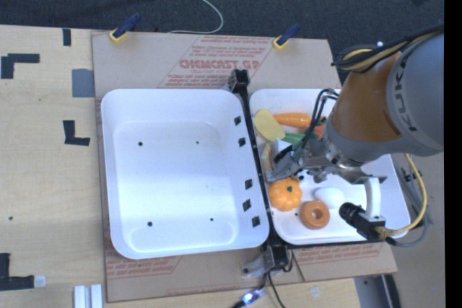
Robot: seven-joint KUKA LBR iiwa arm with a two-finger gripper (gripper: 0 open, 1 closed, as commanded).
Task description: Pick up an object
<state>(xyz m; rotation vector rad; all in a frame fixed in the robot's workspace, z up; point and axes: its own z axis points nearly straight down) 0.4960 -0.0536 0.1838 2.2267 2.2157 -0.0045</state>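
Camera view, looking down at a slant on the two white bins, and the action is all on the right side. The arm (375,108), grey with its orange band, reaches in from the right and hangs over the right bin (328,236), covering much of its middle. The gripper (283,166) sits low at the bin's left side, close to the divider (249,155), with dark linkage poking out toward the toys. Whether it is parted or closed I cannot tell; the wrist hides too much.

Now the objects. A small orange pumpkin (284,195) lies just below the gripper tip, near it, though contact is not clear. Beside the pumpkin, toward the bin's front edge, sits a brown doughnut (315,214). Up at the back of the bin there is a pale yellow piece (268,125), with a carrot (292,120) just to its right, partly tucked under the arm, and a bit of green (291,135) under the carrot.

The left bin (115,155) lies beside it on the cardboard sheet (209,61).
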